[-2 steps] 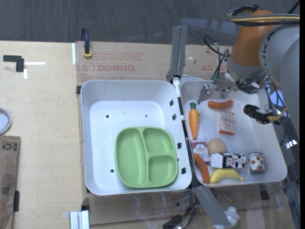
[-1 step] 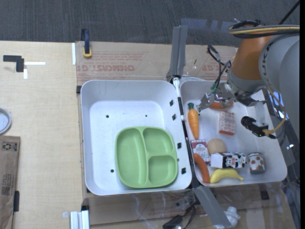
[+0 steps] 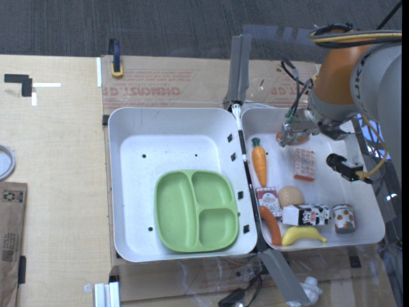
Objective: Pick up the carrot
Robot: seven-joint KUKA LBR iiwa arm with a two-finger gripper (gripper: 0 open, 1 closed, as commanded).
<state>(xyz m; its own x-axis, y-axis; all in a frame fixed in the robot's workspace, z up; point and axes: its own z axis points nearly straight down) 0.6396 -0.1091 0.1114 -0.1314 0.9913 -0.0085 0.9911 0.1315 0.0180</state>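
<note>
The gripper (image 3: 293, 135) hangs over the far part of the right bin (image 3: 370, 232), and whether its fingers are spread or pressed together cannot be told from this slanted view; nothing shows between them. Just under and beside the gripper lies something small and orange-red (image 3: 282, 135), too hidden to name. Above the gripper the wrist rises into the orange band (image 3: 332, 82) and the grey arm (image 3: 383, 75), which reaches in from the right. The carrot (image 3: 258, 160), orange with a green top pointing to the far side, lies along the left wall of the right bin, near its far-left corner, apart from the gripper. Toward the bin's middle sits a red-and-white packet (image 3: 305, 164). Along the near edge, from left to right, lie a red pepper-like piece (image 3: 271, 224), a small red-and-white box (image 3: 268, 200), a round tan piece (image 3: 291, 196), a black-and-white carton (image 3: 306, 215), a yellow banana (image 3: 303, 235) and a small can (image 3: 344, 218) near the near-right corner. The left bin (image 3: 128, 171) holds a green divided plate (image 3: 196, 210) toward its near-right corner. Both bins rest on the bench (image 3: 51, 139).
</note>
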